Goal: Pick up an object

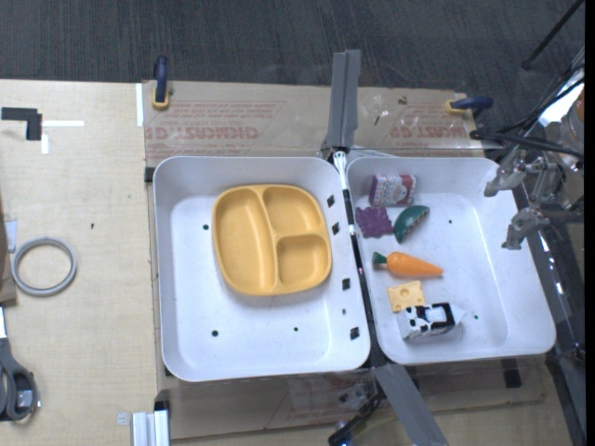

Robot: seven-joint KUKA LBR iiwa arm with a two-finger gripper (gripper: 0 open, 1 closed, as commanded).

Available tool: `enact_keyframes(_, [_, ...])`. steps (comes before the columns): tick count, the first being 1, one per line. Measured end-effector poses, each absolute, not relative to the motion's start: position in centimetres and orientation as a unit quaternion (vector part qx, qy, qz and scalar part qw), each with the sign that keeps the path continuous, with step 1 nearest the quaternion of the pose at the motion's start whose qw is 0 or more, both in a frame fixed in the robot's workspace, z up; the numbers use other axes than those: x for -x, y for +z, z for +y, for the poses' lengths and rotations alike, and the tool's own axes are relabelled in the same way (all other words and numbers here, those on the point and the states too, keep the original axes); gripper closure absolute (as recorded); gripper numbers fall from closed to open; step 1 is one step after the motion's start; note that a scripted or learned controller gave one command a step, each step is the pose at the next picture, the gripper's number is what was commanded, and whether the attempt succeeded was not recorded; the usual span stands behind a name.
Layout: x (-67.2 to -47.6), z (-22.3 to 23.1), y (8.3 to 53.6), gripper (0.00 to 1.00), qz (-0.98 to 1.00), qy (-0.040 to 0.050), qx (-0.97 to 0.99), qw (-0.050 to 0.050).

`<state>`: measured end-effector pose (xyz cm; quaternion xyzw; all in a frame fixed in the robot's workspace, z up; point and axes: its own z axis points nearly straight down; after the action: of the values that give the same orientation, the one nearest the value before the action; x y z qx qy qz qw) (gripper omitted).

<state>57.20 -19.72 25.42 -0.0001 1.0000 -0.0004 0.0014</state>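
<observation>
In the right bin (483,328) lie several small toys: a pinkish can (390,190), a purple grape cluster (374,221), a dark green piece (410,219), an orange carrot (413,266), a yellow cheese wedge (406,296) and a black-and-white toy (429,321). My gripper (502,214) hangs over the bin's right side, well right of the toys and apart from them. It is open, and nothing sits between its fingers.
The left bin (186,333) holds a yellow divided plate (272,239). A grey divider bar (345,100) runs between the bins at the back. On the wooden bench to the left lie a roll of tape (41,266) and scissors (17,390).
</observation>
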Motion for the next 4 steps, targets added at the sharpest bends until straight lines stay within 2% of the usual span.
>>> enact_keyframes(1, [-52.0,-18.1,12.0,0.0,0.945,-0.0003,-0.326,0.0])
enact_keyframes(2, [-58.3,-14.8,9.2,0.0,0.915,-0.0005,-0.405,0.001])
enact_keyframes(3, [-62.6,-11.8,9.2,0.0,0.8,-0.0009,-0.6,0.001])
enact_keyframes(4, [-65.8,-11.0,9.2,0.0,0.722,-0.0016,-0.691,0.001])
